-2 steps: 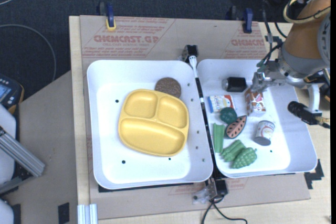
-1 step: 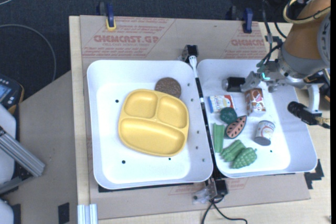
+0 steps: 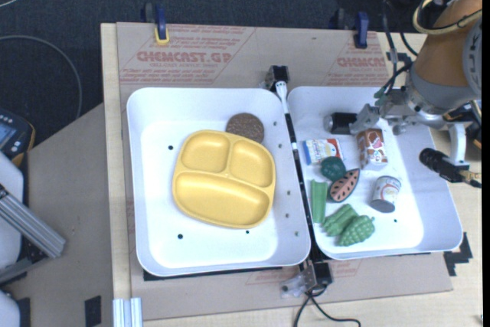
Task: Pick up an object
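My gripper (image 3: 354,121) hangs over the far part of the right bin (image 3: 436,237), just above and left of a small red carton (image 3: 373,147). Nothing shows between its tips. Below it lie a white, blue and red packet (image 3: 321,149), a dark green round piece (image 3: 333,167), a brown and red oval slice (image 3: 344,184), a small tin (image 3: 385,193), a green strip (image 3: 318,200) and a bunch of green pods (image 3: 349,225). The grey arm with its orange band (image 3: 448,42) reaches in from the right.
The left bin (image 3: 145,165) holds a yellow divided plate (image 3: 224,178) and a brown round cookie (image 3: 245,126) at the plate's far edge. A ridge (image 3: 292,157) divides the two bins. Blue clamps (image 3: 160,25) (image 3: 361,30) hold the board's far edge.
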{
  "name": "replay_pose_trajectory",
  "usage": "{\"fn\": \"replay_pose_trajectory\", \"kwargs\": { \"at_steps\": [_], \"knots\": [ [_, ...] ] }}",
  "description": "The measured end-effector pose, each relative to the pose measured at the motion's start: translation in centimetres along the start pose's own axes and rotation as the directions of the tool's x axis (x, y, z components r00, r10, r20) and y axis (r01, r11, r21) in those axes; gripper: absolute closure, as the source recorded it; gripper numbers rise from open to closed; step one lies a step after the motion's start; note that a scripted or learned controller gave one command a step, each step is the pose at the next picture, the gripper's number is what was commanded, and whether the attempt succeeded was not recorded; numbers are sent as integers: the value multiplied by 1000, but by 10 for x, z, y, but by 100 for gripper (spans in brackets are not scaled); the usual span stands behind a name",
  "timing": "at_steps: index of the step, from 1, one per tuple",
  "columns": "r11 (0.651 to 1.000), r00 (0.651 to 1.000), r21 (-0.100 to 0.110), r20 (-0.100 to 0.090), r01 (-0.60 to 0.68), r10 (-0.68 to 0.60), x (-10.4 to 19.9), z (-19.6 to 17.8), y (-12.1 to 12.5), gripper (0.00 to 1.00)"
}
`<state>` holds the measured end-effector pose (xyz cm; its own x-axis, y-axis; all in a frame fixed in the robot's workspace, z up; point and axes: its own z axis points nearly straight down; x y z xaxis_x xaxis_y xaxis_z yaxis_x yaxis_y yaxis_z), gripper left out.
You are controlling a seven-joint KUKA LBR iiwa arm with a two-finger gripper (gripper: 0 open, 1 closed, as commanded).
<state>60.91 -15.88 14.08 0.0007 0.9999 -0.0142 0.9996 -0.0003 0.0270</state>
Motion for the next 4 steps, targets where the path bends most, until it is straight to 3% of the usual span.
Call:
{"fn": "replay_pose_trajectory", "kwargs": {
  "at_steps": [4],
  "knots": [
    [1000, 1000, 0, 0, 0, 0, 0, 0, 0, 0]
  ]
}}
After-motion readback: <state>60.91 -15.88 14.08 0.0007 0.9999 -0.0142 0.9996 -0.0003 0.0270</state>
